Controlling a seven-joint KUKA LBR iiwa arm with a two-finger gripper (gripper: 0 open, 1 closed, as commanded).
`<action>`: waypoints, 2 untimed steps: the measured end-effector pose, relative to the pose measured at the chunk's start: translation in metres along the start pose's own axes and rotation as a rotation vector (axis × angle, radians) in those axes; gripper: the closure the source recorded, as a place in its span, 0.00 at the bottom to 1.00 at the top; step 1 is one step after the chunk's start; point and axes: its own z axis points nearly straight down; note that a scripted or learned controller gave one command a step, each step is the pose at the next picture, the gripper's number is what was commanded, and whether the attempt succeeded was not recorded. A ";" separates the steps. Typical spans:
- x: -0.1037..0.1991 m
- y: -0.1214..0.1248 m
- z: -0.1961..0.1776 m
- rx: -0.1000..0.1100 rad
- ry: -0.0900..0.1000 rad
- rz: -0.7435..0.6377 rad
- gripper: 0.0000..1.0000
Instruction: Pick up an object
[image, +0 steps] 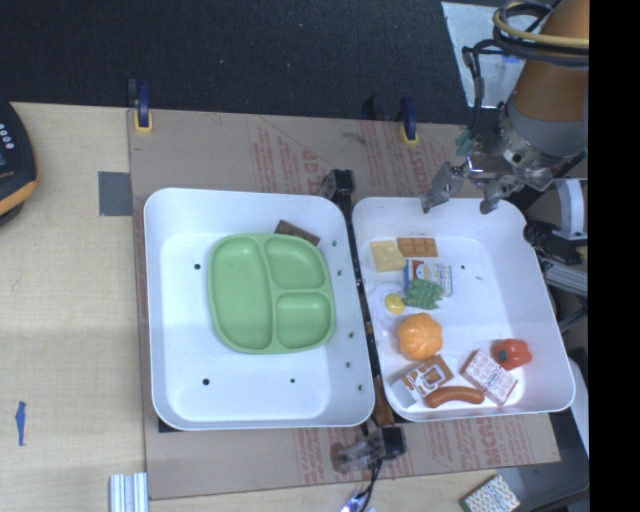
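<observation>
My gripper (462, 199) hangs over the back edge of the right bin (540, 300), its two dark fingers spread open with nothing between them. Below it in that bin lie a yellow cheese slice (386, 255), a tan cracker (417, 246), a small carton (431, 272), a green broccoli piece (424, 293), a small yellow piece (394, 302), an orange (419, 335), a red pepper (513, 352), a sausage (453, 397) and two red-and-white packets (489, 375).
The left bin (180, 390) holds a green divided plate (270, 292) with a brown item (297, 233) behind it. Blue clamps (407, 118) hold the cardboard at the back. A dark device (12, 160) sits at the far left.
</observation>
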 end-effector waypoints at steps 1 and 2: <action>0.001 -0.067 0.085 0.013 0.002 0.002 0.00; -0.002 -0.044 0.159 0.001 -0.001 -0.001 0.00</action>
